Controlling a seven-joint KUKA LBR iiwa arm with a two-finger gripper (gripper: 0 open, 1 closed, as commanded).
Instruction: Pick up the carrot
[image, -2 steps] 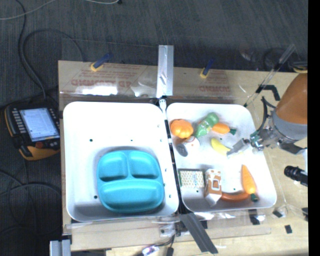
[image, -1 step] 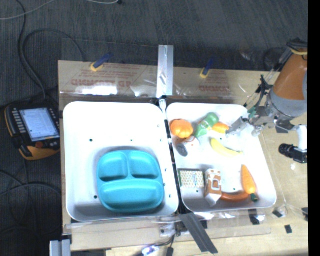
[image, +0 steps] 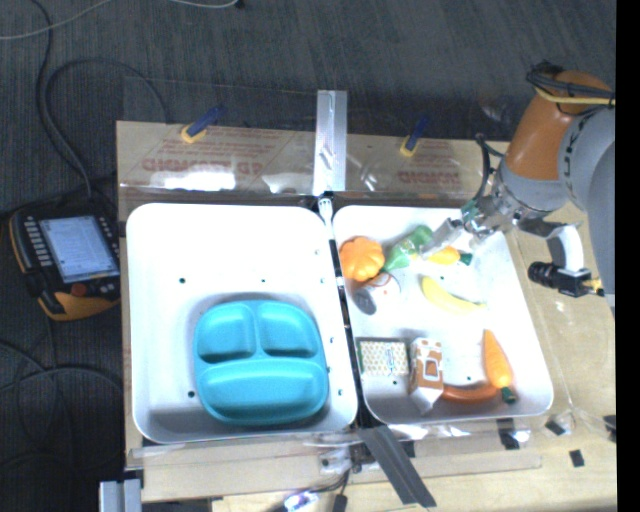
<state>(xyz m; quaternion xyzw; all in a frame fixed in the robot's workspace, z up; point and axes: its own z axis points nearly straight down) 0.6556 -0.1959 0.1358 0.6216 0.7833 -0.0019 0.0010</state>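
- My claw (image: 478, 222) hangs over the far right corner of the right bin (image: 535, 330), at the end of my grey arm with its orange band (image: 541, 136).
- I cannot tell how my claw stands, nor whether it has hold of anything.
- The carrot (image: 497, 363) lies near the bin's right wall, toward the near corner, well apart from my claw, its green end pointing at the near edge.
- Another orange piece (image: 470, 393) lies just beside the carrot's lower end, next to a small carton (image: 428, 370).
- A banana (image: 447, 293) lies between my claw and the carrot.
- A small orange pumpkin (image: 361, 257) sits by the divider.
- A blue divided plate (image: 261, 360) rests in the left bin (image: 160, 300).
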